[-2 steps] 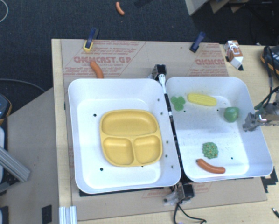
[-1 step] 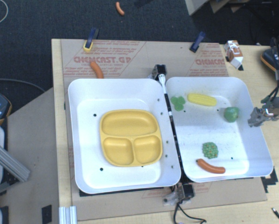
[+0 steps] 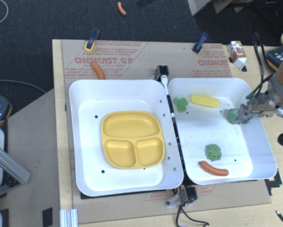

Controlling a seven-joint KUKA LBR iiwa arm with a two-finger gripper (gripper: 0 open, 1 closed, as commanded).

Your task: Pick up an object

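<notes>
The right white bin (image 3: 255, 141) holds several toy foods. A yellow corn cob (image 3: 204, 100) lies near its back wall, with a small green leafy piece (image 3: 180, 103) to its left. Toward the front sit a round green broccoli (image 3: 213, 151) and an orange sausage (image 3: 214, 168). Another green piece (image 3: 232, 116) lies at the bin's right middle. My gripper (image 3: 242, 114) reaches in from the right, low over the bin, with its tip right against that green piece. Whether it grips the piece is unclear.
The left white bin (image 3: 84, 126) holds a yellow divided plate (image 3: 132, 138). An orange sausage (image 3: 98, 70) lies on the cardboard behind that bin, and another (image 3: 121, 8) on the dark floor. Clamps (image 3: 91, 40) (image 3: 200, 42) hold the board's back edge.
</notes>
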